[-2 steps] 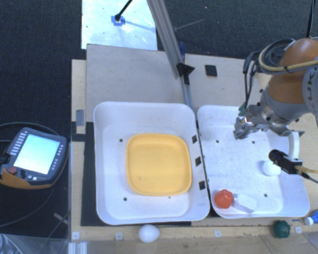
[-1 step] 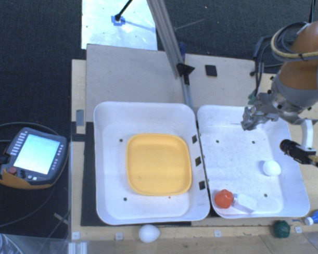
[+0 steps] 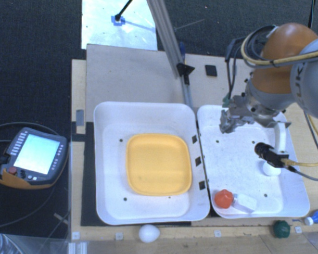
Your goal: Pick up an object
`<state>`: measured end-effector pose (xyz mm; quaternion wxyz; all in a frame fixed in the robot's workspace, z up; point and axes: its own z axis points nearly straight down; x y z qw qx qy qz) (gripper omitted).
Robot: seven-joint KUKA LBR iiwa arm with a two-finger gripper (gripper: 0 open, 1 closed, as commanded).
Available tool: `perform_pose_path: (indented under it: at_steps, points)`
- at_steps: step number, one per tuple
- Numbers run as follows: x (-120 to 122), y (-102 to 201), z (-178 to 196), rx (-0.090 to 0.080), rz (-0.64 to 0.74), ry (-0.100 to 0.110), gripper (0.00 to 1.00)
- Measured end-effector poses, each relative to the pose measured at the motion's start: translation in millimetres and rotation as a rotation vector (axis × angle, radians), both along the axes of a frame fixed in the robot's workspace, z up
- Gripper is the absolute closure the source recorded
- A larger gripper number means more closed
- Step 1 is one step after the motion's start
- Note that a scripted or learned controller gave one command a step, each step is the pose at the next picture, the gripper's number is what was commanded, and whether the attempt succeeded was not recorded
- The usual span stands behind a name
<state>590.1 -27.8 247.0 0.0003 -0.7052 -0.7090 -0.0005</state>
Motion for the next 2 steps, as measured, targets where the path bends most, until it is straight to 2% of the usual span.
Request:
perform_pose_path:
  at_steps: [1,2]
  points:
    - [4,49,1,0.0,0.0,-0.001,1.0]
    - [-9,109,-5,0.0,-0.001,0.0,1.0]
